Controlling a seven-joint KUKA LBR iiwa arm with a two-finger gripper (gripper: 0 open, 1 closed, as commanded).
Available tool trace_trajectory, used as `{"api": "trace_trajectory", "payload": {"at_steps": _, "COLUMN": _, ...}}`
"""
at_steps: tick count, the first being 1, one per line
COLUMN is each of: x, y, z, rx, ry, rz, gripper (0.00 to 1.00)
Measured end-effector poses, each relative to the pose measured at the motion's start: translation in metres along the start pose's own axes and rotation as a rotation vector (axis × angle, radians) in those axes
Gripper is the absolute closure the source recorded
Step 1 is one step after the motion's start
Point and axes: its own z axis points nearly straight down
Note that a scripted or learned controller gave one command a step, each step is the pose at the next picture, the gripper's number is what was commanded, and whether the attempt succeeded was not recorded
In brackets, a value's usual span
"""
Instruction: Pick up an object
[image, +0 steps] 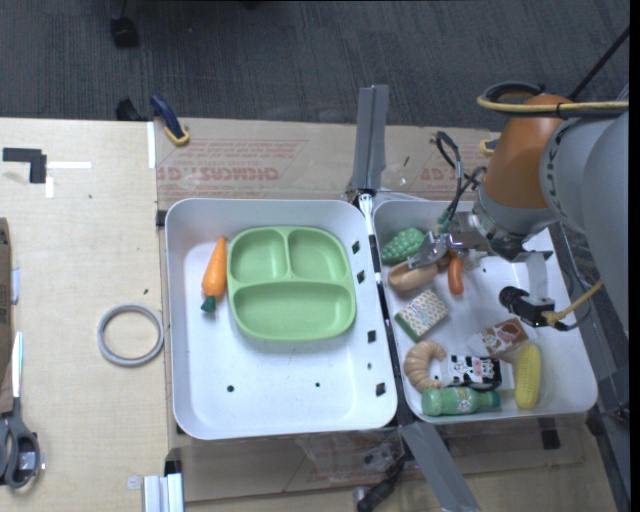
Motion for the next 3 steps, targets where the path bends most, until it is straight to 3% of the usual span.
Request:
{"api": "trace_trajectory", "payload": {"at_steps": 1, "x": -0.0326, "y": 0.0302, "z": 0.0036, "rx": 0.005, "ry": 0.000, "rz": -0.261, "gripper": 0.00}}
{"api": "trace_trajectory", "payload": {"at_steps": 2, "x": -0.0327, "y": 0.0277, "z": -0.0039, "rx": 0.018, "ry": 0.006, "rz": -0.259, "gripper": 1.00}}
{"api": "trace_trajectory", "payload": {"at_steps": 3, "x": -0.0330, "y": 0.0298, "z": -0.0059, "rx": 0.010, "ry": 0.003, "rz": -0.259, "gripper": 0.00}}
